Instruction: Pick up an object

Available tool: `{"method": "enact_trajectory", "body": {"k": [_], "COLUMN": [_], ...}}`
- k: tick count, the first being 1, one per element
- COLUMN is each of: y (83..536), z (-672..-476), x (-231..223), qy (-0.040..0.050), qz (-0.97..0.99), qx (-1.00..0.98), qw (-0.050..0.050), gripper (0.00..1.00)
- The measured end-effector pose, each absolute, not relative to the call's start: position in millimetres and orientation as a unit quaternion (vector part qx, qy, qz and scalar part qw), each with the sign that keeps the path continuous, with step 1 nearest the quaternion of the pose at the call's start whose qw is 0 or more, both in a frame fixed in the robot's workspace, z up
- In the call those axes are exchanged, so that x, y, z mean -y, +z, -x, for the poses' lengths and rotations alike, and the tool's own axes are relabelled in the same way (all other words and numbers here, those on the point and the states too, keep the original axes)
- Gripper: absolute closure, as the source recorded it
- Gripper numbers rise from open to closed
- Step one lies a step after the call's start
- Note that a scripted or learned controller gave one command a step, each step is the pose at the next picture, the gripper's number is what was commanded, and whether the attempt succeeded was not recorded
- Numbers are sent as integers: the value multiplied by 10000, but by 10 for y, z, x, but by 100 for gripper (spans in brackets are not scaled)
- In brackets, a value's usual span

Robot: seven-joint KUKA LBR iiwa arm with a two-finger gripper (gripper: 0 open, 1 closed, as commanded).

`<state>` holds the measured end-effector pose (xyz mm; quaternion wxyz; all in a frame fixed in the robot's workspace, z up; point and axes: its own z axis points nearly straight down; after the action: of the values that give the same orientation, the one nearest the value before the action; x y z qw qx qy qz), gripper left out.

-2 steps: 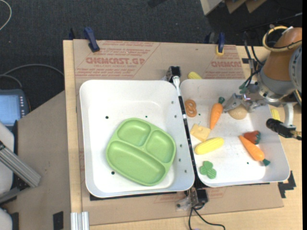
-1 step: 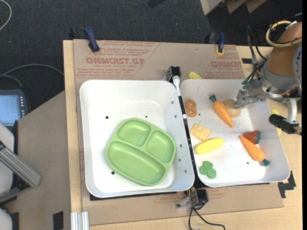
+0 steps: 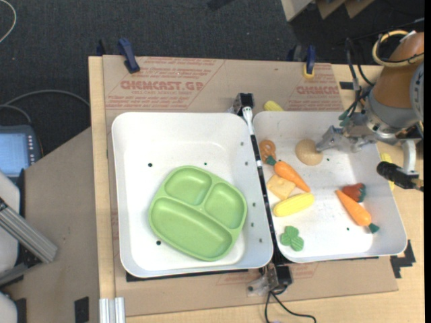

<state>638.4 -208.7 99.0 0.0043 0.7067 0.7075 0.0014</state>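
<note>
My gripper (image 3: pixel 328 140) hangs low over the back of the right bin (image 3: pixel 340 249), on the grey arm with its orange band (image 3: pixel 397 59) coming in from the right. Just left of the gripper lies a beige round toy (image 3: pixel 309 153), close to it; contact is unclear. Other toy foods lie in this bin: an orange ring (image 3: pixel 268 148), a carrot (image 3: pixel 289 173), a pale cheese block (image 3: pixel 280 186), a yellow corn-like piece (image 3: pixel 292 205), a green leafy piece (image 3: pixel 291 238), a red piece (image 3: pixel 352 192) and a second carrot (image 3: pixel 355 210).
The left bin (image 3: pixel 128 180) holds a green divided plate (image 3: pixel 197 211). A small yellow item (image 3: pixel 273 105) lies on the bench behind the right bin. Blue clamps (image 3: pixel 128 54) grip the board's back edge. Cables hang by the arm at right.
</note>
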Motion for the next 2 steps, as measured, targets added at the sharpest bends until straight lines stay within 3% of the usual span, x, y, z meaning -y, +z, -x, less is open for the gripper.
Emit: {"method": "enact_trajectory", "body": {"k": [1, 2], "y": [927, 839], "z": [-6701, -6048], "x": [1612, 1031], "qy": [26, -9], "qz": [-7058, -7061], "qx": [-7083, -7081], "qw": [54, -41], "gripper": [0, 0]}}
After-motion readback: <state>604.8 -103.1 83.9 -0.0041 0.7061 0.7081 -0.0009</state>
